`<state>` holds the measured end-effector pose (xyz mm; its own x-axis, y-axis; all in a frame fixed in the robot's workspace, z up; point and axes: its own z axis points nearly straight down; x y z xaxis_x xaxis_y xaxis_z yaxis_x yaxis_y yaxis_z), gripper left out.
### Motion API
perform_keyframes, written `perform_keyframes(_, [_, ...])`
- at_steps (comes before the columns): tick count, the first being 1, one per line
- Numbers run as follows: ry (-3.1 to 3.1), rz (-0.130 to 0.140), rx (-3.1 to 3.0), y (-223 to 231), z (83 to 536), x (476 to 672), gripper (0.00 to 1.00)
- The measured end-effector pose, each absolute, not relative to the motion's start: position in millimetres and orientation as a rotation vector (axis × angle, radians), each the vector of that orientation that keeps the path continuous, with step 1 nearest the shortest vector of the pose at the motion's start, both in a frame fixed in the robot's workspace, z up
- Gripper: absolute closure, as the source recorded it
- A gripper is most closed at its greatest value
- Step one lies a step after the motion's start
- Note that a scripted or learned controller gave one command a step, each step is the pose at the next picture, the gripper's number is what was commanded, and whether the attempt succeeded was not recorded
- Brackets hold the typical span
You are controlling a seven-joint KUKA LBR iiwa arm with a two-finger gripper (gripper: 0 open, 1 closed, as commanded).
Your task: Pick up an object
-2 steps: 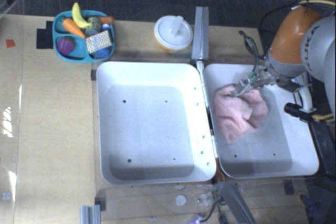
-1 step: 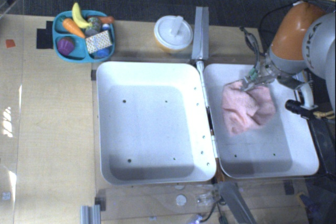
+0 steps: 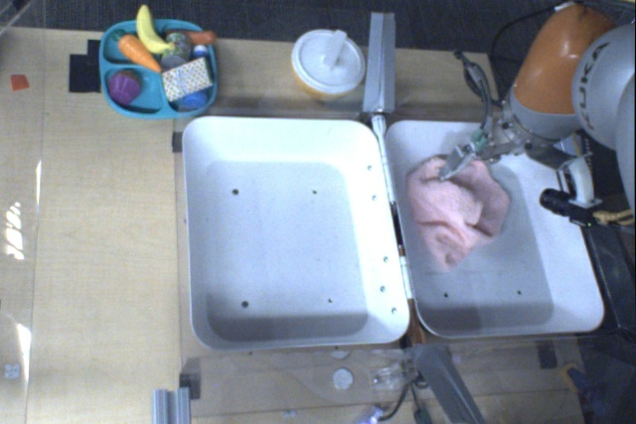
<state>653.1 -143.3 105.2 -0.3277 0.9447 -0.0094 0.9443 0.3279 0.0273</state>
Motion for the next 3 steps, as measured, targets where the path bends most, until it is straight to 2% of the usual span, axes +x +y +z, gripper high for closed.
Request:
perform_keyframes(1, [2.496,0.005,1.893,-195.2,152.0,609.0,0.0])
perform_keyframes(2, [2.694,0.006,1.59,-203.2,261.0,647.3,0.0])
perform_keyframes(3, [2.735,0.006,1.518,-192.0,285.7,671.7,0.0])
